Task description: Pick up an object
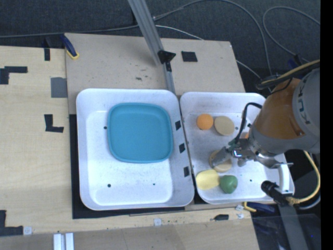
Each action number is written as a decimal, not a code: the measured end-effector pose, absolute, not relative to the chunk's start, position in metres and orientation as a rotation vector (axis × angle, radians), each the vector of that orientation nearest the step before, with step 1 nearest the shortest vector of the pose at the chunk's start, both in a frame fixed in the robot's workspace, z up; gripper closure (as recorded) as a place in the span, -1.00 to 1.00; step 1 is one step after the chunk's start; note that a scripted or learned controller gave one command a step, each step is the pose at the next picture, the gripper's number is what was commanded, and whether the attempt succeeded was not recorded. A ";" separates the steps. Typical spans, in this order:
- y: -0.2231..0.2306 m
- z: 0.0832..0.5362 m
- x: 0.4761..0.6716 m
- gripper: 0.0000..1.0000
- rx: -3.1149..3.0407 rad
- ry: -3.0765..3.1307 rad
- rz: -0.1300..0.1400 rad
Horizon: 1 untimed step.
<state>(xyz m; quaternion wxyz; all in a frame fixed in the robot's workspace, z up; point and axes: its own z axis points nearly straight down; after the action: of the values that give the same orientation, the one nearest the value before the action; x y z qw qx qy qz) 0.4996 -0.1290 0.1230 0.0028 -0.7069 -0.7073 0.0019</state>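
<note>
Gripper low in right bin, grip state unclear, over tan disc, lemon and lime nearer, orange ball farther, blue plate in left bin

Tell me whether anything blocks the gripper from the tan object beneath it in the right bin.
Nothing visible does: the gripper sits right over the tan rounded object, with the yellow lemon-like piece just beside it.

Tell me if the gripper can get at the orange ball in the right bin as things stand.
Probably yes. The orange ball lies uncovered in the right bin, beside a tan disc but with open floor on its other sides, and the gripper is already low in that bin, nearby.
</note>
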 end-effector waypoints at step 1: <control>-0.129 0.089 0.500 -1.00 -2.221 -2.223 -0.001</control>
<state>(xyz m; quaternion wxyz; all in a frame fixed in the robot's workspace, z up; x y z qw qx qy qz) 0.5000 -0.1289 0.0891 -0.0004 -0.7069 -0.7073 -0.0002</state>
